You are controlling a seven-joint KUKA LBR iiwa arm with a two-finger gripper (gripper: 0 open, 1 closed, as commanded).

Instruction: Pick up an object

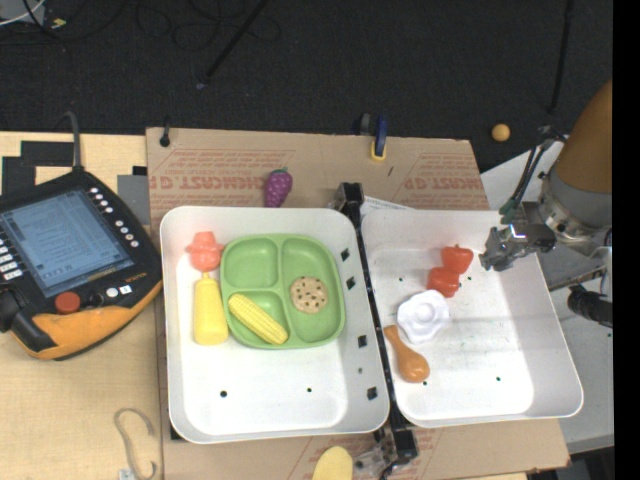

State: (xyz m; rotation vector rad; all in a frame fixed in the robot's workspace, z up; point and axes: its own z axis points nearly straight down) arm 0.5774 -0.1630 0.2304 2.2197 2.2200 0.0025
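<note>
In the right bin (540, 388) lie three things in a loose cluster left of centre: a red pepper (451, 269) highest up, a white cup-like piece (423, 317) just below it, and a brown drumstick (405, 356) lowest, its thin end tucked against the white piece. The pepper and the white piece sit just beside each other, close to touching.

The gripper (497, 252) hangs over the right bin's upper right part, to the right of the pepper and apart from it. Nothing sits between the fingers. Whether they are apart or together, I cannot tell; they are small and dark from this angle. Behind it, the grey wrist and the orange band (590, 138) run off to the right edge.

Over to the left bin (260, 408): a green tray (330, 328) with compartments sits in its upper half. A cookie (309, 294) lies in the tray's right compartment, a corn cob (258, 319) slants across the lower left one. A yellow bottle (208, 310) stands just left of the tray, a pink toy (203, 252) above it.

Beyond the bins, a purple grape bunch (278, 186) rests on the cardboard (420, 173), a blue clamp (379, 140) grips its far edge, and a teach pendant (70, 258) lies at far left. A yellow thing (334, 463) peeks in at the bottom edge.
</note>
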